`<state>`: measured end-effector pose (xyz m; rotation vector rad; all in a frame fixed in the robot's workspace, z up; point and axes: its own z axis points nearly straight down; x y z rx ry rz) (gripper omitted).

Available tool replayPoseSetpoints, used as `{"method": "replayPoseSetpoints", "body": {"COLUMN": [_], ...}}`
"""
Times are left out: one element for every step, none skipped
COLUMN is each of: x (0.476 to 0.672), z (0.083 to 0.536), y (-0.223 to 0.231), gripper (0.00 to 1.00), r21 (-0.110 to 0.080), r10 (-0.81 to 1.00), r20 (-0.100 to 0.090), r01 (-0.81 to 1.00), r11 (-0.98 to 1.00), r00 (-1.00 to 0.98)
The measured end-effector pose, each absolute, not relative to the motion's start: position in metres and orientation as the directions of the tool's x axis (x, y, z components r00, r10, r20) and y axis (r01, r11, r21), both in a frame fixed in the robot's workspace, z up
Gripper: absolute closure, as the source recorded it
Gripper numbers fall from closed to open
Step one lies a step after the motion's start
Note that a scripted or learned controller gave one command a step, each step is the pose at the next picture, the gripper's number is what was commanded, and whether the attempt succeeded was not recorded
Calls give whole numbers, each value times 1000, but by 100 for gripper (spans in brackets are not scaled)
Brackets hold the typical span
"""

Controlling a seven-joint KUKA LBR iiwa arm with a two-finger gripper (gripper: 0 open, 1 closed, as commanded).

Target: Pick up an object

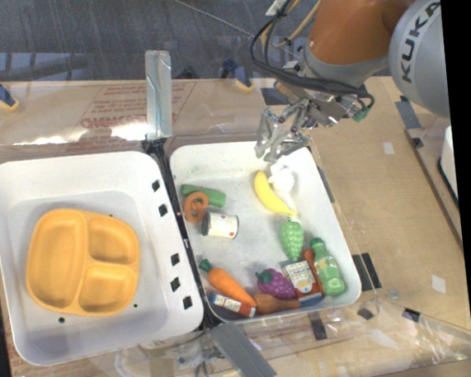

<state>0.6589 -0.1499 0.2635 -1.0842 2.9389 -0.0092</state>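
Observation:
My gripper point(281, 142) hangs over the far edge of the right bin point(240, 154), with its fingers spread open and nothing between them. Just below it in the bin lie a small white object point(283, 177) and a yellow banana point(266, 193), touching each other. Further toward the front are green grapes point(292, 238), purple grapes point(274, 283), a carrot point(228, 284), a small can point(221, 225), a green and orange toy point(197, 200), a green bottle point(328, 272) and a juice box point(299, 277).
The left bin point(3, 189) holds a yellow divided plate point(81, 260). A grey metal post point(158, 96) stands at the far end of the divider between the bins. Cables loop above the wrist at the top.

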Motion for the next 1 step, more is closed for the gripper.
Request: {"method": "replayPoseSetpoints", "body": {"x": [657], "z": [165], "y": [-148], "gripper": [100], "r21": [4], "r10": [-994], "r20": [-2], "r01": [-994], "r11": [109], "r00": [-109]}}
